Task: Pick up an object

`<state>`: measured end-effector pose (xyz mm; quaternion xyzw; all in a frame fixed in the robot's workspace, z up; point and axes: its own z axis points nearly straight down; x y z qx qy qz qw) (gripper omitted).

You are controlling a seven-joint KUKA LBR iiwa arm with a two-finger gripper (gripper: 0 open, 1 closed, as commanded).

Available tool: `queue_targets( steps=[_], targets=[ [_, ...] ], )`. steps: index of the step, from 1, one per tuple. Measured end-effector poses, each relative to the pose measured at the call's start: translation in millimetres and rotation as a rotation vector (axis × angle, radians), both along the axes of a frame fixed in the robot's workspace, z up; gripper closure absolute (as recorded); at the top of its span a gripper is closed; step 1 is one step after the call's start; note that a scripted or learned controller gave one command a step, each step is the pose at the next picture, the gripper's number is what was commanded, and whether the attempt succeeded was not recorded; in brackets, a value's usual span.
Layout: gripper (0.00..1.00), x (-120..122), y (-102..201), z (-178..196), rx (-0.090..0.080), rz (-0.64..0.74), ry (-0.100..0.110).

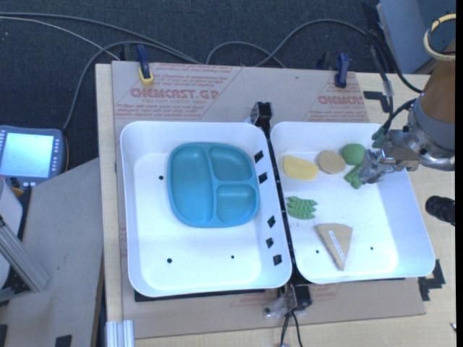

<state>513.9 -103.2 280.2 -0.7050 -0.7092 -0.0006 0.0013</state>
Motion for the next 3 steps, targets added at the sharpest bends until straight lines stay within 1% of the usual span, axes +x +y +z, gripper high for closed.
queue_targets(
  steps=[1, 2, 3],
  targets=[
    [1.0, 3, 53, -6, 0.0, 0.0, 0.001],
    [1.0, -6, 105, -31, 0.001, 0.0, 0.004],
    [1.0, -17, 167, -37, 0.001, 0.001, 0.004]
  ],
)
